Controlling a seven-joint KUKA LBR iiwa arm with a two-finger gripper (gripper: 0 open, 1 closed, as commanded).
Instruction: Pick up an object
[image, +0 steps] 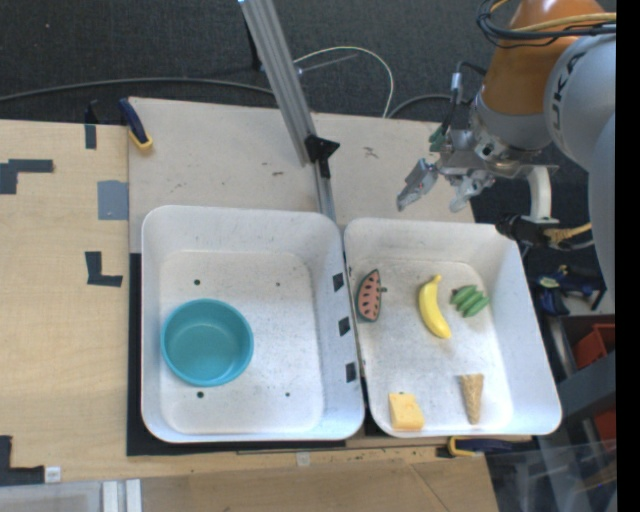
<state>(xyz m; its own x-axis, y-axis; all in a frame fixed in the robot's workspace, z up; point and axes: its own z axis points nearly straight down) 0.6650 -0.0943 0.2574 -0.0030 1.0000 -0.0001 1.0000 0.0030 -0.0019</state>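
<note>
Candidate objects all sit in the right bin: banana near its middle, upright-ish along the near-far axis; green pod-like item just beside it on the right, looks close enough to touch, can't tell for sure. Watermelon slice hugs the bin's left wall, apart from the banana. Cheese wedge and ice cream cone lie at the near end, separated from each other and from the rest. Spread like this, most pieces leave room for fingers on both sides; the banana/green pair is the crowded spot, and the slice against the wall would be awkward to straddle.

Gripper hangs beyond the far rim of the right bin, over the bench, not over any object. Fingers look spread apart, nothing between them, so it holds nothing. Judgement: pick not started, approach stage at most; next move needs travel toward the near side and down into the bin.

Left bin holds a blue bowl at its near-left area, unrelated to the reach. A grey metal pole slants from the far edge down to the divide between the bins. Orange-banded arm enters from far right.
</note>
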